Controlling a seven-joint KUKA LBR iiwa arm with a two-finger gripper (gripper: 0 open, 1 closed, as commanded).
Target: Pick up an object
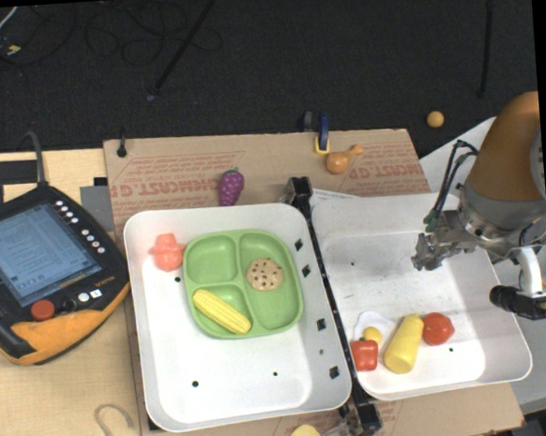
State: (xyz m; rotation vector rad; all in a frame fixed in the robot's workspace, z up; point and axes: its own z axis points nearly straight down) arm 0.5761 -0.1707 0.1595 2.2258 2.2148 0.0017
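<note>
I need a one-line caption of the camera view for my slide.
Gripper hovers over right bin; cookie and corn lie on green tray.

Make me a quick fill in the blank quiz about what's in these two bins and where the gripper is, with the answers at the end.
1. The green divided plate lies in the ____ bin.
2. On that plate, the cookie sits in one compartment and the ____ lies in another.
3. The gripper is over the ____ bin.
4. Between the red tomato and the small red pepper lies a ____ bottle.

Missing words: left; corn cob; right; yellow
</note>
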